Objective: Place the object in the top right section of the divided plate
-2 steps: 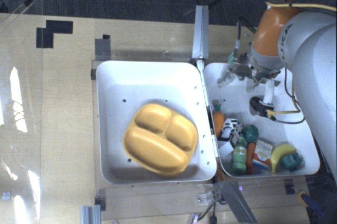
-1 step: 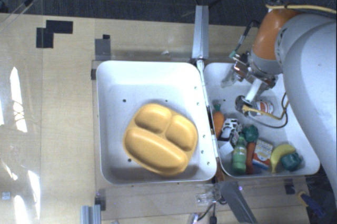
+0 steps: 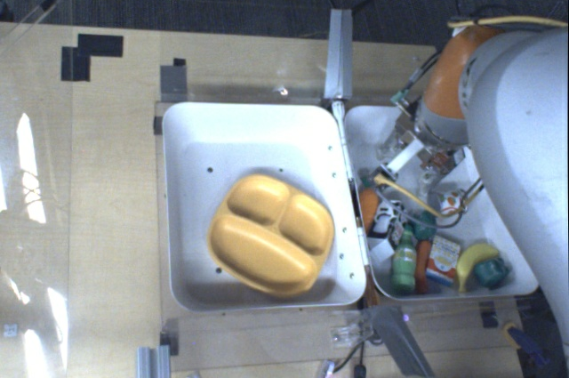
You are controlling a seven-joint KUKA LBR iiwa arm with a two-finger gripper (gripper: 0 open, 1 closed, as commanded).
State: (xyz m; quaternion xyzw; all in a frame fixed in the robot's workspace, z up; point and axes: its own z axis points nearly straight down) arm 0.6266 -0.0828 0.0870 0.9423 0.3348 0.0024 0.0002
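A yellow divided plate lies in the left white bin, turned at a slant, with two small sections on its far side and one long section on its near side; nothing lies on it. My gripper reaches down into the back of the right bin, over a heap of small objects. Just below it lie a thin yellow stick and a black-and-white piece. The wrist and clutter hide how the gripper stands and whether anything is in it.
At the front of the right bin lie an orange item, a green bottle, a red-orange carton, a yellow banana and a teal piece. A metal post stands behind the bins' shared wall.
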